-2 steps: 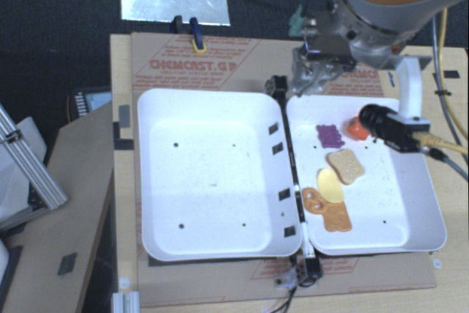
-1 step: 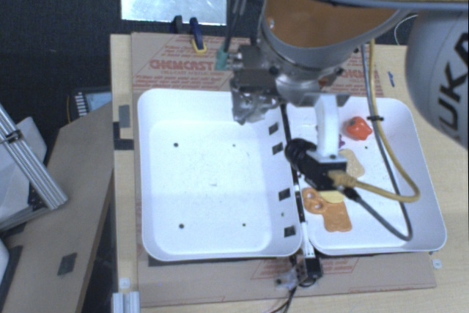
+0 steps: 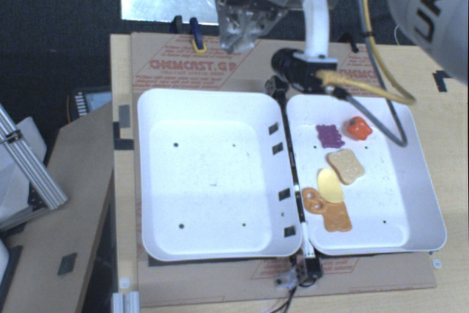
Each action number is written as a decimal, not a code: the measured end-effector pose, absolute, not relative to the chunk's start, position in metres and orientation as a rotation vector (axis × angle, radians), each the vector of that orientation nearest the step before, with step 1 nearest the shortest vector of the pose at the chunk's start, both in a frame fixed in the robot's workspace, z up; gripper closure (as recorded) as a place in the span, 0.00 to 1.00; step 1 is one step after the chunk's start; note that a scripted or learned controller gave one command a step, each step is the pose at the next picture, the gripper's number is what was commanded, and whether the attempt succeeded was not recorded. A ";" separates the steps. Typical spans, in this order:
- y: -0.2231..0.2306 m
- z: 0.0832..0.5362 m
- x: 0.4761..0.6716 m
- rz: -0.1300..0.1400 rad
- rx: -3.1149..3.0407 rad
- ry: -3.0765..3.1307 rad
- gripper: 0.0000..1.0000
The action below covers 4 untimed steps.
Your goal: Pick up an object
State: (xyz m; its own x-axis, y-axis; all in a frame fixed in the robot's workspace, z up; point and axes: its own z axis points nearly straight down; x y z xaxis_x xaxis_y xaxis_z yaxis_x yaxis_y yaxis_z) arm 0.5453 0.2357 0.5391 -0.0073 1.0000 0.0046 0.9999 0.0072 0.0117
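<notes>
Five food pieces I see clustered in the right bin [image 3: 418, 179]: purple piece [image 3: 330, 135], red piece [image 3: 358, 128], toast [image 3: 346, 166], yellow disc [image 3: 330, 185], pretzel [image 3: 315, 201]. Gripper [image 3: 238, 37] hangs beyond that bin's far-left corner; fingers' state — can't tell.

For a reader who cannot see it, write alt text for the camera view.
The gripper hangs above the bench beyond the left bin. The right bin holds small toy foods: a purple piece, red piece, bread slice, yellow piece and pretzel.
</notes>
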 end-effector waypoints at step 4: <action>0.136 0.390 0.506 -0.009 2.216 2.233 1.00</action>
